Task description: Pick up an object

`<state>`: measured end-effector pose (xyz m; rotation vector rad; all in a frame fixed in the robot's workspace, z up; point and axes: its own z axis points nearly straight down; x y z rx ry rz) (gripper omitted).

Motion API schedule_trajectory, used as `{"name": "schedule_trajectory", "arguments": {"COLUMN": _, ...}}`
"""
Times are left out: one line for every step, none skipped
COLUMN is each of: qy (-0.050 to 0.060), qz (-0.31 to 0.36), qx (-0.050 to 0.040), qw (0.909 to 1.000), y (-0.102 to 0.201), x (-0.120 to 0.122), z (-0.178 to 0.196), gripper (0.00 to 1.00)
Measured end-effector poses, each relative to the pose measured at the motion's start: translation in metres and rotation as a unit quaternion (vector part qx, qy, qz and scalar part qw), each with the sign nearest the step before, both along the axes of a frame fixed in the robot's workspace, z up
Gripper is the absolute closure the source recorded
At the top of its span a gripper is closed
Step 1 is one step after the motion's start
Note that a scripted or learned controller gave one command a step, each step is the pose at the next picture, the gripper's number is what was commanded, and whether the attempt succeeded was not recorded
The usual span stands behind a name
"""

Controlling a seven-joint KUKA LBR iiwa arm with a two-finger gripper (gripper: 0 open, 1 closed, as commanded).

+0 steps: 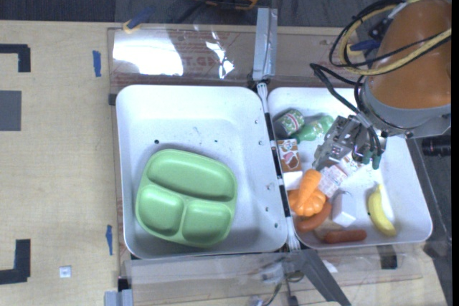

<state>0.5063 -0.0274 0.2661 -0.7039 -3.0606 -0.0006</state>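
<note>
Curved yellow banana (381, 210), apparently smooth plastic

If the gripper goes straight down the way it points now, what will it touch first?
Probably the pale packet just below the gripper in the right bin, with the orange pepper beside it. Depth is hard to judge from this slanted view, so this is only likely.

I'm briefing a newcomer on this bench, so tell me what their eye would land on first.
The big green divided tray stands out, lying alone in the left bin. Next comes the arm's orange band at the upper right, with the gripper low over the right bin. That bin is crowded: an orange toy, a yellow banana, a red sausage.
</note>
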Motion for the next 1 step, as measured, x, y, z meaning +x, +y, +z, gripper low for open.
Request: {"name": "schedule_trajectory", "arguments": {"qy": 0.000, "qz": 0.178, "qx": 0.0005, "qw": 0.9840, "y": -0.0356, "x": -0.0250, "z": -0.0023, "gripper": 1.00}}
